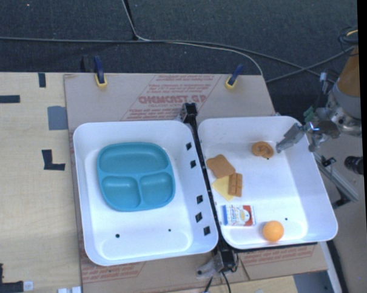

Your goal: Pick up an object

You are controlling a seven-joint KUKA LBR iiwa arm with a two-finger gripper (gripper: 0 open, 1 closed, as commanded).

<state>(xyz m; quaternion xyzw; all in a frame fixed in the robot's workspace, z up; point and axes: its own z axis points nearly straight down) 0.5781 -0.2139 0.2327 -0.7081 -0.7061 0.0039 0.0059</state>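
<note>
Camera view, looking down on the right bin (311, 186): small brown pastry piece (262, 149), roundish and lumpy, golden-tan with a darker fold across its top, lying flat on the white floor in the far part of that bin, toward the right wall.

Just right of it, the end effector (286, 142), a grey tip slanting down-left from the wrist over the bin's right rim. Tip near the pastry piece, with a sliver of white floor between them, so apart rather than touching. Nothing seen gripped. Spread or pressed together: cannot tell from this slant.

Lower left of the pastry piece, well apart from it, a cluster near the dividing wall: brown toast slice (220, 165), yellow cheese slice (221, 188) just below it, and a ridged tan cracker (235, 184) lying over the cheese's right edge. Nearer the front, a small flat carton (238, 215) printed red, white and blue, and beside it an orange ball (273, 231) close to the front wall. None of these between the tip and the pastry piece.

In the left bin (90, 226), a blue divided plate (136, 175) with three compartments. Under both bins, a cardboard sheet (169, 98) with red lettering, held by two clamps (99, 72) at its far edge, on the pale counter (28, 198).
</note>
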